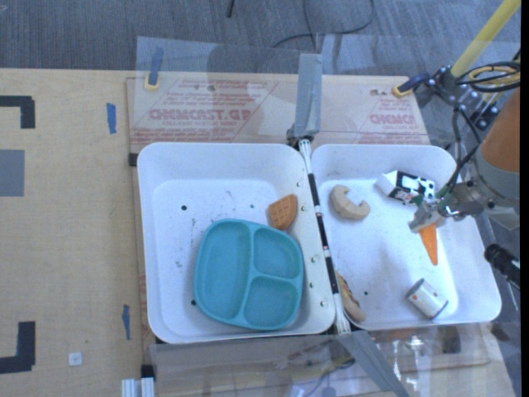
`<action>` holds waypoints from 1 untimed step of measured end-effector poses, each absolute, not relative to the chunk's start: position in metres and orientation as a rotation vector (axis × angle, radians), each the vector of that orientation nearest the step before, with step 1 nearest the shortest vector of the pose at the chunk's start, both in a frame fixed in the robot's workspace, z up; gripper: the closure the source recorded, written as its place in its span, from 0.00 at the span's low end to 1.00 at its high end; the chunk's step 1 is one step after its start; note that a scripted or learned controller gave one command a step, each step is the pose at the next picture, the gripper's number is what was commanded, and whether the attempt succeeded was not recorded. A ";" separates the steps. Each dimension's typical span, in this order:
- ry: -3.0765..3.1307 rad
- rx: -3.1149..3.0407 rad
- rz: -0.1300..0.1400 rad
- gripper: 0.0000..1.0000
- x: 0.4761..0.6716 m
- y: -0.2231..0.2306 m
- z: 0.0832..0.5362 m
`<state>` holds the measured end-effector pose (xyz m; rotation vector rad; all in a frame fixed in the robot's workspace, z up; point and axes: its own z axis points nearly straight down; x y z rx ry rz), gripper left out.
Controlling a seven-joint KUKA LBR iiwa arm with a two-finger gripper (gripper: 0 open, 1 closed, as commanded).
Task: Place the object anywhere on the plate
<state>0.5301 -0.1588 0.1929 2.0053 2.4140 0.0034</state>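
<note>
I see the gripper (428, 218) over the carrot (430, 245) in the right bin (388, 321); finger state seemingly indeterminable; plate (248, 275) bare.

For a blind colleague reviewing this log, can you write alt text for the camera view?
The end effector sits at the top of an orange carrot in the right bin, reaching in from the right. That bin also holds a tan curved piece, a black-and-white packet and a small cylinder. The left bin holds a teal divided plate and a brown cookie.
</note>
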 end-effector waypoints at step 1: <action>2.750 1.522 0.001 1.00 0.479 -0.104 0.165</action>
